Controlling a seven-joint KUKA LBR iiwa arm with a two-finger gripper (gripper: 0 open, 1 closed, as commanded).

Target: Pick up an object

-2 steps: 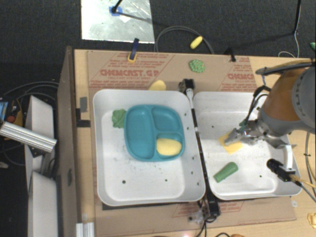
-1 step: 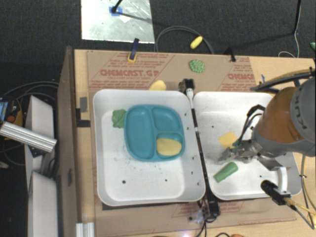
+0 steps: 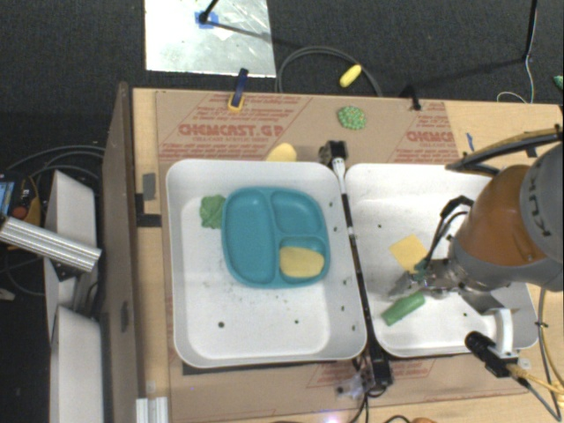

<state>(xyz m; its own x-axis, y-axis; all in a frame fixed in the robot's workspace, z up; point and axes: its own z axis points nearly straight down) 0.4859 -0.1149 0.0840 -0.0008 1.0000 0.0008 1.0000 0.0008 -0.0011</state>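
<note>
Two white bins side by side on bench. Left bin (image 3: pixel 189 324): teal divided plate (image 3: pixel 256 245) in middle, yellow food piece (image 3: pixel 301 260) in its near-right compartment, green leafy item (image 3: pixel 211 210) touching plate's left edge. Right bin (image 3: pixel 379 192): yellow flat square (image 3: pixel 408 252) near centre, green stick-shaped object (image 3: pixel 404 307) nearer, close to bin's near-left corner. Grey arm (image 3: pixel 515 227) with orange band reaching in from right, gripper (image 3: pixel 421 279) low over right bin, between yellow square and green stick, just beside both. Finger state: cannot tell, too dark and blurred. Beyond bins on cardboard: green round thing (image 3: pixel 352 117), yellow lump (image 3: pixel 282 153) at left bin's far edge.
</note>
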